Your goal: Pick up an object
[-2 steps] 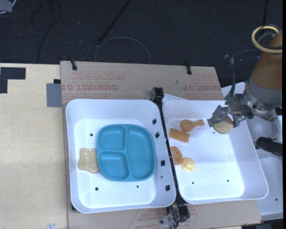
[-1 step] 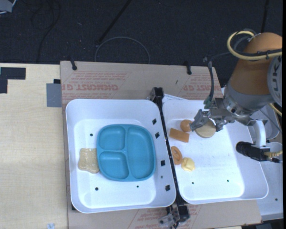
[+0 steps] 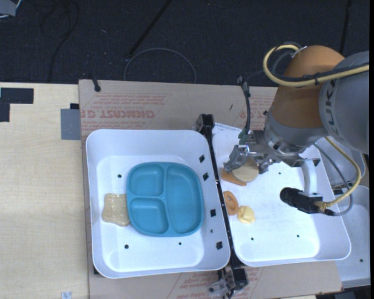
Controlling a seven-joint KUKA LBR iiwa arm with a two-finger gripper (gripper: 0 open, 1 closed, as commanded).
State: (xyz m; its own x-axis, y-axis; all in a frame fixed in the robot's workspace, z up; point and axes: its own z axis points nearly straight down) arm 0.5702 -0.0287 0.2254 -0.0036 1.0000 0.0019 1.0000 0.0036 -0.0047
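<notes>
A: Reaching into the right-hand bin (image 3: 336,245), the grey arm (image 3: 343,104) lowers its claw (image 3: 242,161) over a pale, flat, bread-like slice (image 3: 243,175) near the divider between the bins.

B: We cannot tell how the claw is set from this slant. We see it just above the slice, perhaps touching it, but nothing shows as held.

A: Beside the slice we find an orange ring-shaped piece (image 3: 229,202) and a small yellow lump (image 3: 245,215), both lying loose on the bin floor.

B: In the left bin (image 3: 106,161) we note a blue divided plate (image 3: 164,199), with a tan, waffle-like piece (image 3: 115,209) touching its left edge.

A: We judge the approach as good as made, the slice the likely target; the grasp and the lift off the desk (image 3: 31,198) are left to do.
</notes>
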